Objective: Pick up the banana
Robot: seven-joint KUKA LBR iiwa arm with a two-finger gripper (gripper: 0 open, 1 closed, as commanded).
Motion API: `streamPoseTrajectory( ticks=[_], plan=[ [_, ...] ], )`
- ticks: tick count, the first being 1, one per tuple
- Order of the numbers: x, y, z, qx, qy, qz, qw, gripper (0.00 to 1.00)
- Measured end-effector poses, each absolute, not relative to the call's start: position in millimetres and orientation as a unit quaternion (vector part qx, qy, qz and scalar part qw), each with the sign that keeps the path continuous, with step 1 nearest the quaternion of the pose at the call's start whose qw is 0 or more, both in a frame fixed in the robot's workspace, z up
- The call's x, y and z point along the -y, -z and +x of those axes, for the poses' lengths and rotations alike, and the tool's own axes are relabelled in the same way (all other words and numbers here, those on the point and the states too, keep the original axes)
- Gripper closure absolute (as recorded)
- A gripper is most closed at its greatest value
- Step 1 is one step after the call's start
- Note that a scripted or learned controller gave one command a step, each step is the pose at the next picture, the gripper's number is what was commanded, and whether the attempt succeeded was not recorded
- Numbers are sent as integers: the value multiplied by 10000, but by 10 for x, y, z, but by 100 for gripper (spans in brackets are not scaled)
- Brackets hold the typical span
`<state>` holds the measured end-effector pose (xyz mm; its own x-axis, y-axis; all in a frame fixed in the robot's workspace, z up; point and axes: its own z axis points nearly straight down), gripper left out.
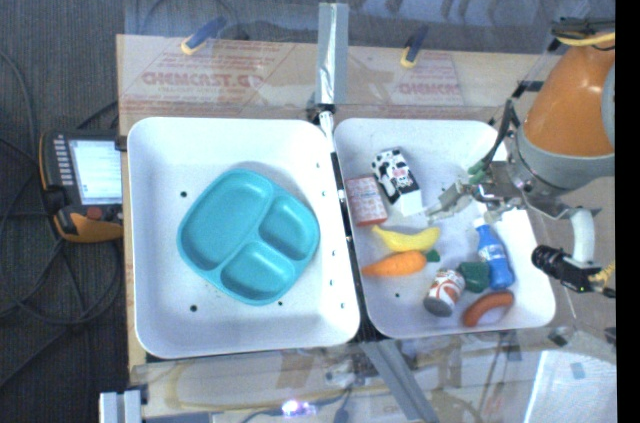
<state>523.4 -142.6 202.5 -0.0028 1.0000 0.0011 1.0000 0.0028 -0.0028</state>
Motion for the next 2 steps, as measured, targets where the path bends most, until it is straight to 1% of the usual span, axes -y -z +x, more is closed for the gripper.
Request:
streamPoseTrajectory(
  ticks=[1, 2],
  plan=[
    [1281, -1051, 5402, 7281, 86, -6854, -76, 0],
    [1324, -932, 5319, 7126, 76, -7015, -53, 0]
  ],
)
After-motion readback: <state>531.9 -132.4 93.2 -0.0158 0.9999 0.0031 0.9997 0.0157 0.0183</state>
